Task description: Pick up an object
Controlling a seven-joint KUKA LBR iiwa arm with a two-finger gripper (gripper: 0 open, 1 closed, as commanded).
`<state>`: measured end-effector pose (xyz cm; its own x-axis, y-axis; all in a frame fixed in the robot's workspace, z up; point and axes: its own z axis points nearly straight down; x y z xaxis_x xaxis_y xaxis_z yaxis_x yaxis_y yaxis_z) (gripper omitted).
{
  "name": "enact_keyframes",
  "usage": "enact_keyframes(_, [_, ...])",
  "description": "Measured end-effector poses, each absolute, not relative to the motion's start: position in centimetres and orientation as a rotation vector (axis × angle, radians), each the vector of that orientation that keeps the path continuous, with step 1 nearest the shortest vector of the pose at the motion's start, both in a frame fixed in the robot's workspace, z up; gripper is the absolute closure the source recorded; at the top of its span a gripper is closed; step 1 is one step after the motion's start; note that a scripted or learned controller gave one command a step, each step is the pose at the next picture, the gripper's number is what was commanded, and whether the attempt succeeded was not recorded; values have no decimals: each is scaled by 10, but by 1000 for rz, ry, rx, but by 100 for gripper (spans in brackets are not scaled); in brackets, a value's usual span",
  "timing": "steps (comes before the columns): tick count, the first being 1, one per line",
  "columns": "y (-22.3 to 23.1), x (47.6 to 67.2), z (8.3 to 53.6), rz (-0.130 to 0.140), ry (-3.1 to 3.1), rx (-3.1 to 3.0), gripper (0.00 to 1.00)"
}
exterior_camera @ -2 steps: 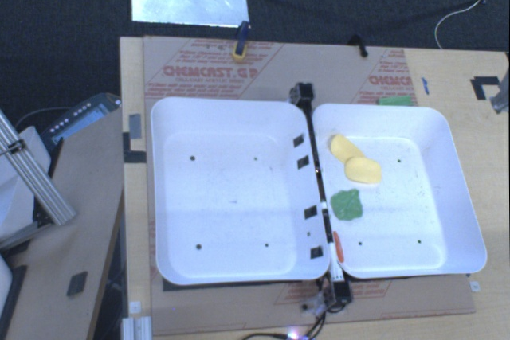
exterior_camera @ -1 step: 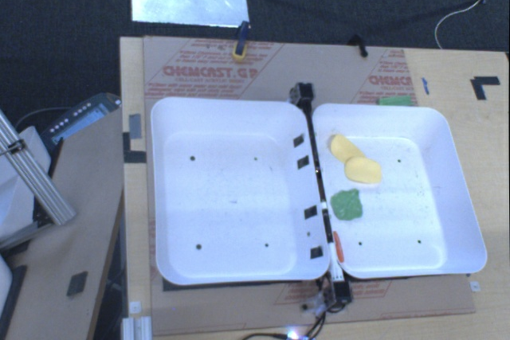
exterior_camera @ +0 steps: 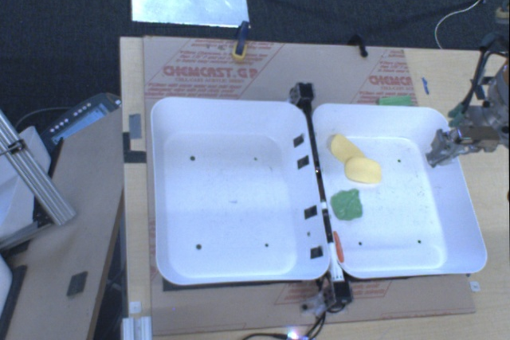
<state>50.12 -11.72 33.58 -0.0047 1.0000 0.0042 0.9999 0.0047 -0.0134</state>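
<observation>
You're looking at a robotics lab bench: two white bins (exterior_camera: 239, 111) clamped on cardboard (exterior_camera: 263, 64) (cables trailing), aluminium framing (exterior_camera: 32, 179) alongside.

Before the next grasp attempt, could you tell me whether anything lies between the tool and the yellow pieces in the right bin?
Nothing visible does: bare white bin floor separates the tool from the two yellow rounded pieces.

Arm (exterior_camera: 496, 103) — cut by right edge

Two white bins (exterior_camera: 231, 111), two yellow pieces (exterior_camera: 362, 170), one green piece (exterior_camera: 347, 205)
</observation>
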Motion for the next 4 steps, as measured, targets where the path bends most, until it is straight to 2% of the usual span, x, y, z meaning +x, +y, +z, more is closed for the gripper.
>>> enact_keyframes(1, [-135,499,491,-17,-2238,-2231,100])
enact_keyframes(2, [-169,520,539,-6,-2229,-2229,100])
enact_keyframes(3, [-209,485,535,-1,-2220,-2228,100])
enact_keyframes(4, [-132,486,296,9,-2220,-2205,100])
